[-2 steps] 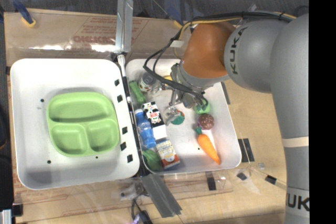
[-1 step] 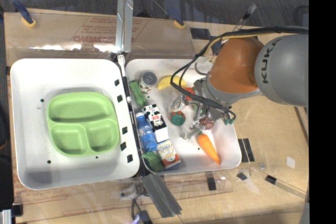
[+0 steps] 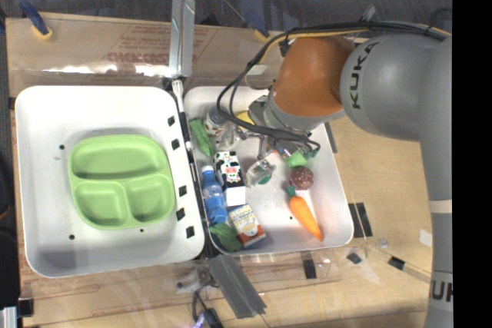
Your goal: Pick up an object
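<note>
On tan bench [image 3: 384, 188], two white bins [image 3: 38, 165].

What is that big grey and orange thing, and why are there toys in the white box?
That is a robot arm, grey with an orange band. One camera looks down on it from above the bench, and the arm reaches in from the right side of the picture. Its gripper, like a small hand, is down in the right white bin. That bin holds small things to pick up: a toy carrot, a blue bottle, a small carton, a black and white cow figure and a dark red ball. The left bin holds a green tray with three sections. I cannot tell whether the gripper holds anything.
</note>
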You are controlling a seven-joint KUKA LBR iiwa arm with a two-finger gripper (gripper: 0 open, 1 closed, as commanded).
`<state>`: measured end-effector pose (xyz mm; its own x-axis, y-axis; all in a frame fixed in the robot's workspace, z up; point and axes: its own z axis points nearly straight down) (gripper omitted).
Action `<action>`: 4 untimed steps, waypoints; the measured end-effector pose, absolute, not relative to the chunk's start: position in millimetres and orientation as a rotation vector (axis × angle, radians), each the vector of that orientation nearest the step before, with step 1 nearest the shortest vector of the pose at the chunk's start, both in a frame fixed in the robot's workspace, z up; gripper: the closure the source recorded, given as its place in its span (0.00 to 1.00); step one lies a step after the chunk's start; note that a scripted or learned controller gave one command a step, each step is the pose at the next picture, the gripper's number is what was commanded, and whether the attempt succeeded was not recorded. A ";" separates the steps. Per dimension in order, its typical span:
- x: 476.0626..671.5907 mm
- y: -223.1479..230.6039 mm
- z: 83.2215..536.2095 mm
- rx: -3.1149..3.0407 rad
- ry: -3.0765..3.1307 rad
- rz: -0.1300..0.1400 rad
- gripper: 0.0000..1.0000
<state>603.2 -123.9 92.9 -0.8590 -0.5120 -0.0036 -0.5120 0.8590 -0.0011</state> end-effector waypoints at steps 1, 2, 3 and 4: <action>540.2 -122.1 93.2 -0.782 3.039 -0.001 0.00; 564.2 -130.2 92.4 -1.061 2.954 0.000 0.00; 566.1 -128.2 103.4 -1.066 2.948 -0.003 1.00; 602.7 -79.1 197.1 -1.079 2.939 -0.006 1.00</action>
<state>602.7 -79.1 197.1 -0.7625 -0.6470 -0.0084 -0.6469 0.7625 -0.0073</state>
